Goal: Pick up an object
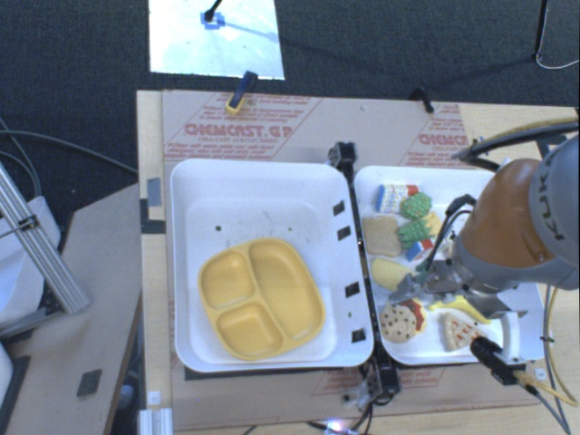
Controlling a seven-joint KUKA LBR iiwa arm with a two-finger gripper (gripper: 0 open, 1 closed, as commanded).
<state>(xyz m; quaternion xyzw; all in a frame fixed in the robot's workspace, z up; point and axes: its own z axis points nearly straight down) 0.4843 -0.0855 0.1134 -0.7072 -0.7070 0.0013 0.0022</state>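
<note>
Note: gripper (419,284) hangs low over right bin (535,333), above cookie (399,321), positioned for pick; grip state can't tell.

yellow three-compartment tray (261,295) in left white bin (195,198); desk (381,125) with red lettering; yellow-blue clamp (240,93) at 12 o'clock; dark carpet (72,53).
</note>
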